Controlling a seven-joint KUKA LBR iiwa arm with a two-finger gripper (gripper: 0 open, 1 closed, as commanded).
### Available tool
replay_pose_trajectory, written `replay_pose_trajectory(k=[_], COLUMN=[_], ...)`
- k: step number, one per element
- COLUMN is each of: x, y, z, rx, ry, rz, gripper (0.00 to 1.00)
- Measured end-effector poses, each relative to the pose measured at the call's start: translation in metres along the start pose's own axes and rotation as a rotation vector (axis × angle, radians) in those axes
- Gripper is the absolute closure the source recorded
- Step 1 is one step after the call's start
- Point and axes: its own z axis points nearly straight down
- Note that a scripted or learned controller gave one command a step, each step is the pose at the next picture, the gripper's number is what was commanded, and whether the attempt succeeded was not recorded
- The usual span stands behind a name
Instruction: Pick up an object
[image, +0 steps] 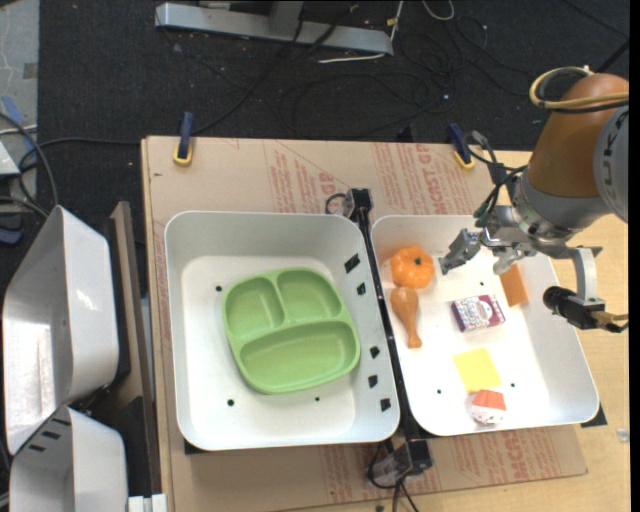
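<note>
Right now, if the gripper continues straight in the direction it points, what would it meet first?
The gripper points toward the image left, low over the right bin. The first thing in that line looks to be the small orange pumpkin, though depth is unclear and it might pass above it.

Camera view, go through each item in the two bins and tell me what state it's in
Green divided tray: flat in left bin.
Toy pumpkin: upright, right bin.
Toy drumstick: lying beside pumpkin.
Purple carton: on its side.
Yellow block: lying flat.
Orange block: lying below gripper.
</note>
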Motion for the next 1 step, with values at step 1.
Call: replay_pose_trajectory(k=[1], x=[-0.0631], y=[-0.0058], z=[0.0464], rx=[0.003], ry=[-0.001], rz=[0.007], gripper=[0.00])
